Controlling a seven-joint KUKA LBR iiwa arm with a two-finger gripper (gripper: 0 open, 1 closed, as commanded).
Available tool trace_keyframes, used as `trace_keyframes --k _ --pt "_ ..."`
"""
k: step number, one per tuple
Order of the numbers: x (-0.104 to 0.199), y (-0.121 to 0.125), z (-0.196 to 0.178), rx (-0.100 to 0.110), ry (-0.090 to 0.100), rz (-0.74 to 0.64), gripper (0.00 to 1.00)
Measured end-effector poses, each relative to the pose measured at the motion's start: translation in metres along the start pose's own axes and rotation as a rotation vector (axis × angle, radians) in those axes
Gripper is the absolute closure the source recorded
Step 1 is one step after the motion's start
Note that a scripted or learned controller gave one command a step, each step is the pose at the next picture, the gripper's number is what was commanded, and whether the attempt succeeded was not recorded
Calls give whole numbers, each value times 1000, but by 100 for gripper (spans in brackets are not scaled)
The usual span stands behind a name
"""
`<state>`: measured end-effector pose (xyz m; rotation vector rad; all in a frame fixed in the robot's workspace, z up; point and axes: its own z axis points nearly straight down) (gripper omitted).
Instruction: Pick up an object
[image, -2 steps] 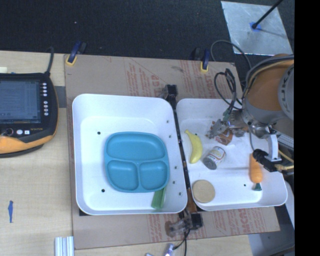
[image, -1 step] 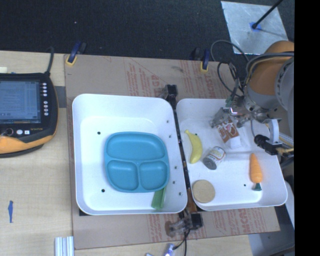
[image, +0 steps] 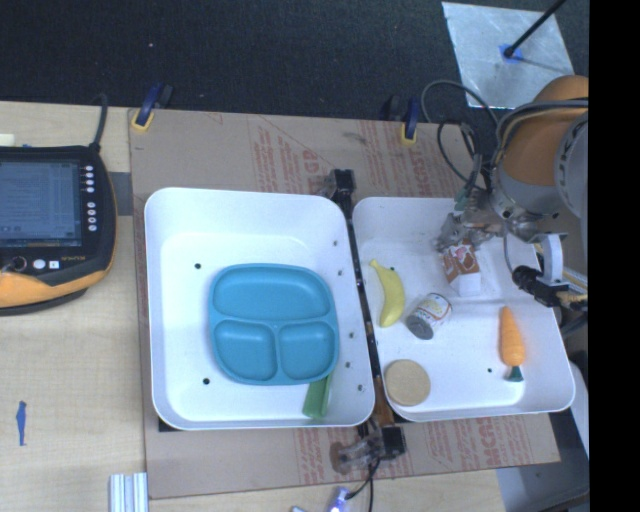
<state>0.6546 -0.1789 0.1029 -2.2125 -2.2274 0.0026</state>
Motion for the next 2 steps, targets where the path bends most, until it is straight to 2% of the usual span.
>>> trace_keyframes --k 1,2 --pt "49 2 -15 2 0 1 100" --pt "145 -17 -90 0 0 0 100"
